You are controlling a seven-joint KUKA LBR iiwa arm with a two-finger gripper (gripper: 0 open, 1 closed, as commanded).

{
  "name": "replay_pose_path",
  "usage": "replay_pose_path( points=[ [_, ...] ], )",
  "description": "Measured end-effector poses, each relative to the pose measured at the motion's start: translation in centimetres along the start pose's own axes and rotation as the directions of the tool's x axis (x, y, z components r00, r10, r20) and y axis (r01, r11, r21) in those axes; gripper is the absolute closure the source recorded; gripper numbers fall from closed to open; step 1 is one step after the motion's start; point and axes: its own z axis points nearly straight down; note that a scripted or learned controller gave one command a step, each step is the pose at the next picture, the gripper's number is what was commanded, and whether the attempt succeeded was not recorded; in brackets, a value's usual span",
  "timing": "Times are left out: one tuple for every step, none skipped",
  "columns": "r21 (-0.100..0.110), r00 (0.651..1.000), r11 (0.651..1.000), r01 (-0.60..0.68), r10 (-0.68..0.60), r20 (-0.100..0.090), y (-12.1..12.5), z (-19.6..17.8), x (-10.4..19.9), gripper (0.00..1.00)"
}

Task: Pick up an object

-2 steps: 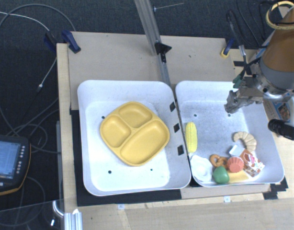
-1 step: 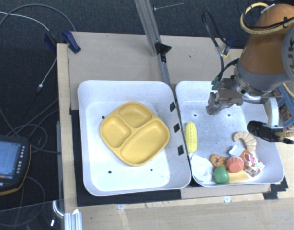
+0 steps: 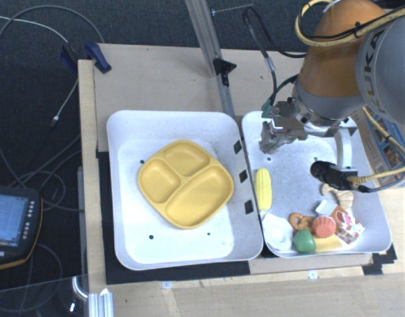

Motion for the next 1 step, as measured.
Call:
replay_pose_path(
  points=[
    [0.001, 1.0, 1.0, 0.0, 0.0, 0.0, 1.01, 0.92, 5.91, 1.0]
  ],
)
